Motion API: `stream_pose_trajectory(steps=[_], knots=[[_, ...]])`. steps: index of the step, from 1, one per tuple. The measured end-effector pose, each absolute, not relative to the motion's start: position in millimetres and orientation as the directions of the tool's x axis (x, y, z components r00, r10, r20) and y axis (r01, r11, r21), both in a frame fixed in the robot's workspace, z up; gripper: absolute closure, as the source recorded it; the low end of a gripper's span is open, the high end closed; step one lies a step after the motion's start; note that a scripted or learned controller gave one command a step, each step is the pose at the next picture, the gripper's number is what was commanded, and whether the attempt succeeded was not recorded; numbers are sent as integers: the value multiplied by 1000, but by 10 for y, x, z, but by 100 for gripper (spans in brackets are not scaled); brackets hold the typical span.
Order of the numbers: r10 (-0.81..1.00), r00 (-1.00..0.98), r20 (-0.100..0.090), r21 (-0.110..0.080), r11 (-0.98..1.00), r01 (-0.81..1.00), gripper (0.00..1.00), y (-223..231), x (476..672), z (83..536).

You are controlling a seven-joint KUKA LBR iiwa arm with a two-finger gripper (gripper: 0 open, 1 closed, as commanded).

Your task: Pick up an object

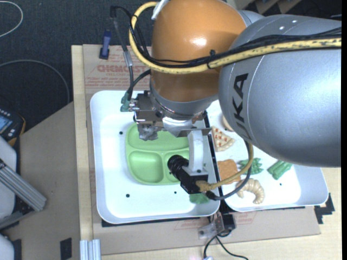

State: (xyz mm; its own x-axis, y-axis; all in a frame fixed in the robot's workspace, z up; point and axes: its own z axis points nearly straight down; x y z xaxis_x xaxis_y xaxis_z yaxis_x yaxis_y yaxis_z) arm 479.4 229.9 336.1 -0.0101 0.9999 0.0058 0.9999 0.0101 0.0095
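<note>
Camera view: gripper (pixel 147 129) hangs over the green tray (pixel 143 167), likely lining up on its rim. Open or closed, I cannot tell.

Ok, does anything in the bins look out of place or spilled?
Nothing looks spilled. One oddity: a small green piece sits at the rim between the bins, partly hidden by the arm. The green tray lies flat in the left bin.
</note>
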Motion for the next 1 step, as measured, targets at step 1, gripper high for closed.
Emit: stream_pose_trajectory(steps=[1], knots=[[1000,3,-1,-5,-3,1000,100,2030,4804,3036]])
